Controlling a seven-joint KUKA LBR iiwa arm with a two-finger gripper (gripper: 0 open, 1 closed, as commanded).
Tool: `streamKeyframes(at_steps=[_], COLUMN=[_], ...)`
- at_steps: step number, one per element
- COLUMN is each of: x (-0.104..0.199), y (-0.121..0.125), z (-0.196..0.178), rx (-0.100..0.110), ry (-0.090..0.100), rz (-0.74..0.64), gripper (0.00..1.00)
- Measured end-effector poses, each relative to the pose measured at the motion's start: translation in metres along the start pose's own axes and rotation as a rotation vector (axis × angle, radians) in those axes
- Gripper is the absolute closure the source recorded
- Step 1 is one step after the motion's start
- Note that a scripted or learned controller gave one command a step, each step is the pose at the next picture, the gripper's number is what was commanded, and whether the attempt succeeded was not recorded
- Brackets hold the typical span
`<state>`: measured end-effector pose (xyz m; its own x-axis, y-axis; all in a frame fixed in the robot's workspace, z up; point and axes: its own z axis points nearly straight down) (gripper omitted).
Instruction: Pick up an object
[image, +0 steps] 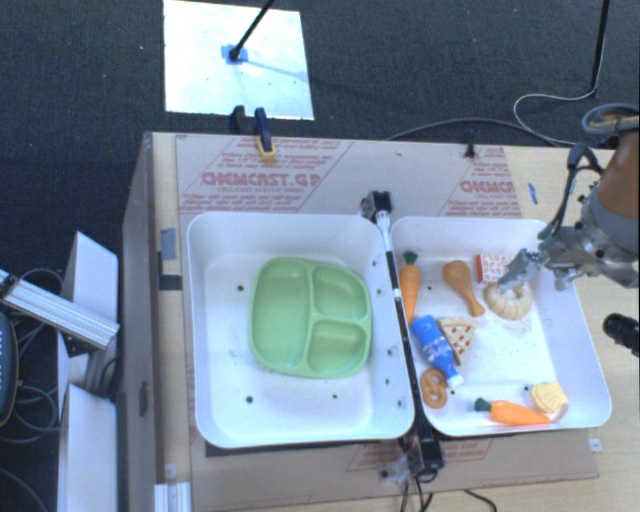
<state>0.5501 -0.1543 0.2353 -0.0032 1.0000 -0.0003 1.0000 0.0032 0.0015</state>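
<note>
Counter (300, 170) is carrying two white bins. Left bin (215, 300) is holding a green divided plate (310, 318) at centre. Right bin (580, 345) is holding toy food: carrots, blue bottle (436, 348), drumstick (463, 284), pretzel. Hand (520, 272) is hovering over the donut (508, 300) at 1 o'clock, likely the pick target; whether it is clamped I cannot tell.

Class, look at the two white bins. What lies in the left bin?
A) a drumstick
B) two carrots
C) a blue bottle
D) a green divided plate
D: the green divided plate lies in the left bin, while the bottle, carrots and drumstick are in the right bin.
</note>
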Motion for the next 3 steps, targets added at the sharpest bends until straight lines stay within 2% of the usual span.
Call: streamKeyframes(at_steps=[1, 2, 3], x=[0.059, 0.017, 0.017], y=[0.04, 0.071, 0.072], z=[0.08, 0.151, 0.14], rx=[0.002, 0.001, -0.002], ry=[0.001, -0.001, -0.001], rz=[0.0, 0.002, 0.0], gripper=[0.0, 0.0, 1.0])
